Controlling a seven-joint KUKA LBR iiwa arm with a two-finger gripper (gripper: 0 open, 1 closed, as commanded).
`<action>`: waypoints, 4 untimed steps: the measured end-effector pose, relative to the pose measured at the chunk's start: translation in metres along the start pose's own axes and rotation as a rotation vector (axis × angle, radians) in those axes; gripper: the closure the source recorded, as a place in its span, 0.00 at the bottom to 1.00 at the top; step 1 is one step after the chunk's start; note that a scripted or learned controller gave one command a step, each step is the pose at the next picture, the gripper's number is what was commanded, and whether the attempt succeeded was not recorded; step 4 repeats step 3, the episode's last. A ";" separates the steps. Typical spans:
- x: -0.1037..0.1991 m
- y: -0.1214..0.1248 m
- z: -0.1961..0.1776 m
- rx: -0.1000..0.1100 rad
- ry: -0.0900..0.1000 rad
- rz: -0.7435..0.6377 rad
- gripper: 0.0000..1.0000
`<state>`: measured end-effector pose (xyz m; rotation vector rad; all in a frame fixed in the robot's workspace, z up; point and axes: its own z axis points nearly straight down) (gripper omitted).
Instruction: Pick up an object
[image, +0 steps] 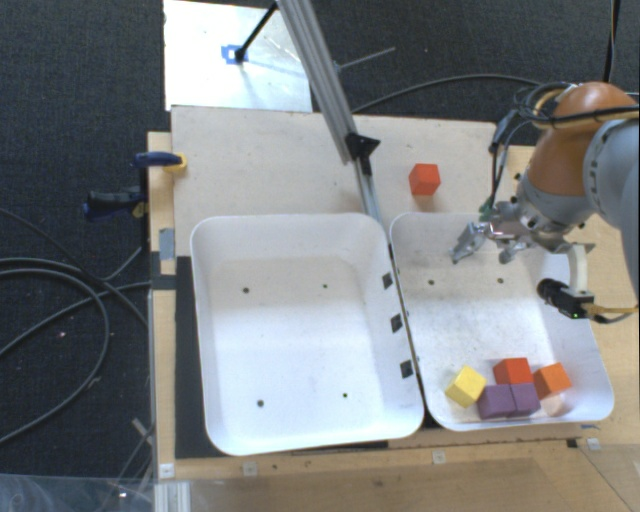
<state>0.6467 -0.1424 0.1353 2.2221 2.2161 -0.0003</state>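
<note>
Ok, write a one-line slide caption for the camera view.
Open gripper hovers over the right bin, far from the blocks clustered in its near corner; an orange cube sits outside.

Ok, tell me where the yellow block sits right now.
The yellow block lies in the right bin near its front edge, leftmost of the cluster, just left of the purple block.

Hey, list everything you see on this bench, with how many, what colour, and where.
bins: two, white, side by side on the bench
blocks in right bin: yellow, purple, red, orange, clustered at its near end
block outside bins: one, orange-red, on the board behind the right bin
clamp: one, blue and yellow, bench's left edge
arm: one, grey with orange band, from the right
pincer: one, fingers apart, over the right bin's far part
</note>
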 end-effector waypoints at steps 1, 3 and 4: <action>0.003 0.001 0.002 0.000 0.002 -0.004 0.00; -0.009 -0.017 0.045 0.005 0.003 -0.002 0.00; -0.009 -0.017 0.045 0.005 0.003 -0.002 0.00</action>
